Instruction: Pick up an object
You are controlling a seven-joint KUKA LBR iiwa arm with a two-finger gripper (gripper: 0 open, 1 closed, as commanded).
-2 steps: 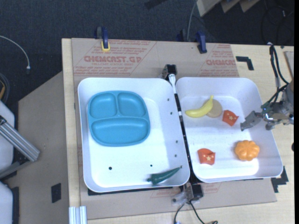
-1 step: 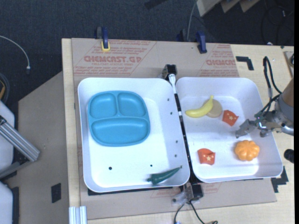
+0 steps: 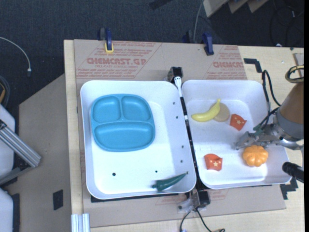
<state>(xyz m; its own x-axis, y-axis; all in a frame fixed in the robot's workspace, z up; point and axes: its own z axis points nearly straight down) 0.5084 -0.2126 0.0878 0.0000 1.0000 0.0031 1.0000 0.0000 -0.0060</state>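
The arm (image 3: 293,111) reached in from the right and stood low over the right bin (image 3: 251,88). Its end effector (image 3: 251,140) sat down inside that bin, toward the right wall, just above the bin floor. From where I stood I could not tell whether it was released or clenched; the metal parts ran together against the white plastic, and nothing was visibly between them.

Nearest to it was an orange pumpkin (image 3: 255,155), resting on the bin floor just beside and on the near side of the end effector. Whether the two touched could not be made out. The pumpkin looked seated on the floor, not raised.

Other items in the right bin: a banana (image 3: 206,113) at the far left, lying against a round tan disc (image 3: 222,113); a small red block (image 3: 237,122) just right of the disc; a second red block (image 3: 213,162) nearer, well apart from the end effector.

The left bin (image 3: 91,129) held a blue divided plate (image 3: 123,122) at its far side and a dark green pepper (image 3: 169,181) along its near rim.

Assessment: the approach appeared done, the arm being down at working height beside a candidate. The grasp itself was not confirmed, and no lift had taken place; every item lay on a bin floor. Closing on an object and raising it clear remained outstanding.
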